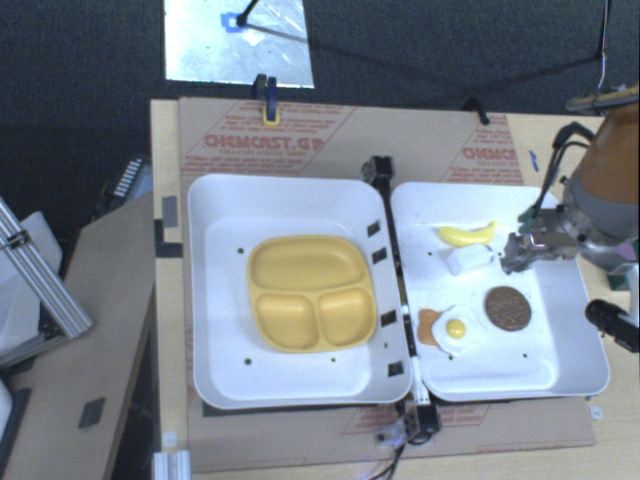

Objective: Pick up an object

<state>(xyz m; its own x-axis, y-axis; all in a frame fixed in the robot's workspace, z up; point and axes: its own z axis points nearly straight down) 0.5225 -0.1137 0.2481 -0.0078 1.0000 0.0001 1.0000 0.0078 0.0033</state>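
Just right of the white block (467,259), the gripper (517,251) hovers — whether its fingers are spread or closed I cannot tell. Banana (467,234) lies touching the block's far side — a descent here risks nudging both, gripping neither.

Single fixed camera sitting high above my bench, looking down at slant. Taking in both shallow white plastic bins: left bin (215,268), right bin (570,358). Also catching brown cardboard sheet (300,138) under them, dark carpet floor (80,68) beyond, shiny foil square (238,28) at far side. My grey-and-orange arm (610,183) entering from frame's right. Distance moderate: whole bench fitting in frame, small items staying readable.
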